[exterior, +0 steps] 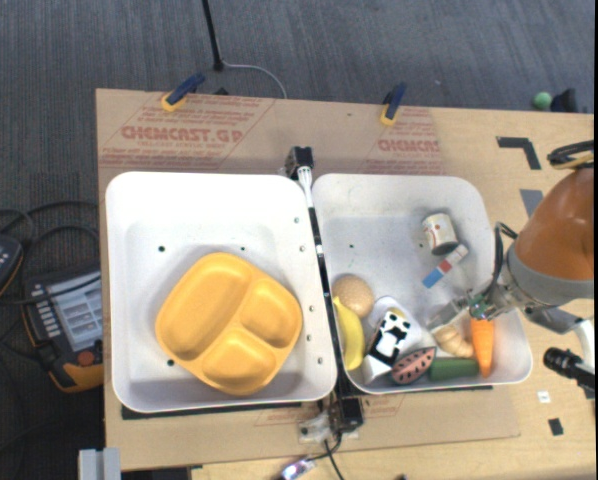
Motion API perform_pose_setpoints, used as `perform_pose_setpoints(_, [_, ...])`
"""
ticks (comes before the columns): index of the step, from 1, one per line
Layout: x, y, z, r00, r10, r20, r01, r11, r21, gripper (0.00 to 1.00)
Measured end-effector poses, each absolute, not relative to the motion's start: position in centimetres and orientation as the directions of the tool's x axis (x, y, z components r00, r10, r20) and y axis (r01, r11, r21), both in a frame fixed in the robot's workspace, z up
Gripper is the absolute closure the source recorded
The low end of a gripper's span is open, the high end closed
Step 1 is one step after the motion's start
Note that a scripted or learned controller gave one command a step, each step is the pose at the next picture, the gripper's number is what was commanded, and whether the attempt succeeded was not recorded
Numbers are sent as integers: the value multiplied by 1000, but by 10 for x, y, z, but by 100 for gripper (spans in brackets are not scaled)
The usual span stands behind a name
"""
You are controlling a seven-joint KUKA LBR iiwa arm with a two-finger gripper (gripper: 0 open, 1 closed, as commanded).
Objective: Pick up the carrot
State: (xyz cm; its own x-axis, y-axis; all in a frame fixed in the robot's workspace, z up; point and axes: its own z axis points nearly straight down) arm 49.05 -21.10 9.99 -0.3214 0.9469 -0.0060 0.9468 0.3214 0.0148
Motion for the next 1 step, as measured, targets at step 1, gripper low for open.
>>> perform_pose_setpoints(1, [491,-211,109,-321,947,-5,947,321,15,100])
